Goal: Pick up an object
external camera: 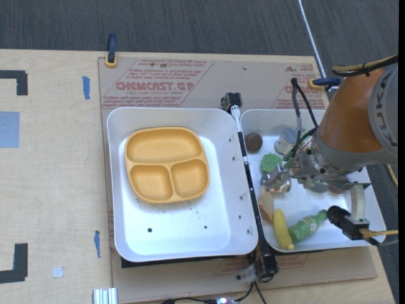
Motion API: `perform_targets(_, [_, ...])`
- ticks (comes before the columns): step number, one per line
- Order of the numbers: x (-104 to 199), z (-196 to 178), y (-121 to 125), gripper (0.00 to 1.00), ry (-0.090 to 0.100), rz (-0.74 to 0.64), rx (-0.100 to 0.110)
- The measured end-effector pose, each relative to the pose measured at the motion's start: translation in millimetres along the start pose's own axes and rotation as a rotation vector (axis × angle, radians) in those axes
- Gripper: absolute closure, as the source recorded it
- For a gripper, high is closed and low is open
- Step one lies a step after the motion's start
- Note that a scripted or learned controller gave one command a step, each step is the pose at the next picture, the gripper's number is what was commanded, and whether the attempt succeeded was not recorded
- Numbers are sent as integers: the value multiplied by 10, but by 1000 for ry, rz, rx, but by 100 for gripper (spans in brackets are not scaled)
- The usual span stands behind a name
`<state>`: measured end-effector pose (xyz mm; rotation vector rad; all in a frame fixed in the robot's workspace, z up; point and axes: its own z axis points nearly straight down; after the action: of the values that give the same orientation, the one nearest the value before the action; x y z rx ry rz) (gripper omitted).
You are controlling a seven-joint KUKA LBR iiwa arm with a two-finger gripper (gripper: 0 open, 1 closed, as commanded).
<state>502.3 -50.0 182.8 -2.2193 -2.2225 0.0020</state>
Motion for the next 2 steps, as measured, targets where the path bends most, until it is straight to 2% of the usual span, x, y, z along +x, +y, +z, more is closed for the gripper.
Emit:
perform_targets(1, [-563,978,66,0,3,0,0])
perform_targets(2, [-471,969,-193,0,-2,2,-11])
